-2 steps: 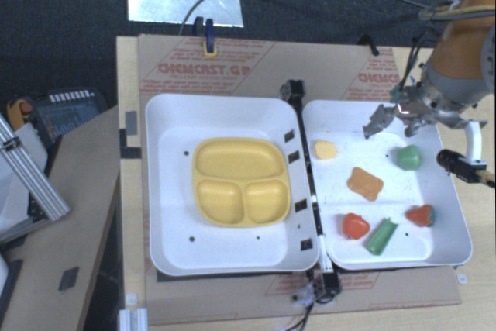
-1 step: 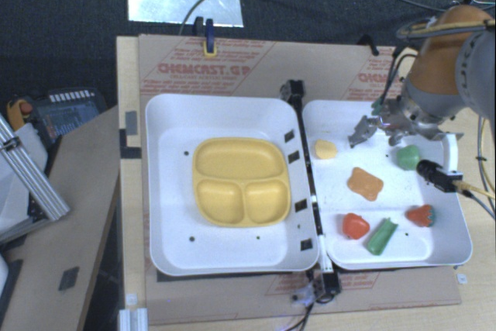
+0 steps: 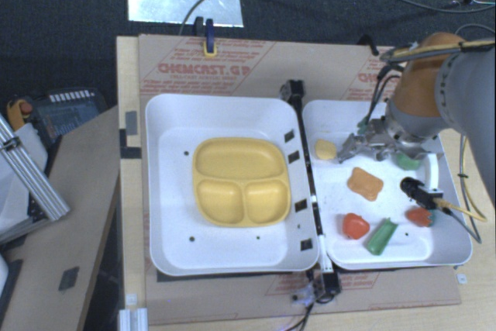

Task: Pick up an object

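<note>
Tool [image 3: 350, 149] over right bin [image 3: 459, 243]
Released, fingers spread with nothing between them, just beside a yellow lump [image 3: 325, 149], near an orange block [image 3: 364, 184].

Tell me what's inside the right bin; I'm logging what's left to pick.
A pale yellow piece, an orange piece, a red-orange piece, a green block and a red piece lie in the right bin. The arm covers its far right corner, half-hiding a green piece.
</note>
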Tool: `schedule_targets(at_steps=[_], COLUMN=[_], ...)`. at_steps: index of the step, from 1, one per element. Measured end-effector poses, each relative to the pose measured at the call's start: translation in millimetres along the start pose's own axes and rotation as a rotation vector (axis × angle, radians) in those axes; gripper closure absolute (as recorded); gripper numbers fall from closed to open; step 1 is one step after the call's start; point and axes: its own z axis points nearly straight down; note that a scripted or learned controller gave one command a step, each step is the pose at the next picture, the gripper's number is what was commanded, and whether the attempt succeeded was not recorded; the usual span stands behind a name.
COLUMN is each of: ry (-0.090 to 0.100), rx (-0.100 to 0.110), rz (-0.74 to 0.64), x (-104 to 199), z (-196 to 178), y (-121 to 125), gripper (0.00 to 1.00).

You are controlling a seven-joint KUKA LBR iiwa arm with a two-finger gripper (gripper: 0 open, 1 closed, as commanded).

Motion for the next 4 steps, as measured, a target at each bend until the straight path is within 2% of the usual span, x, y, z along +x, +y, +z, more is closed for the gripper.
schedule_targets(at_steps=[1, 4], ry=[-0.001, -0.001], rx=[-0.005, -0.008], rz=[0.0, -0.003], x=[-0.6, 3.1], z=[-14.2, -153.4], y=[1.7, 14.0], gripper=[1.0, 1.0])
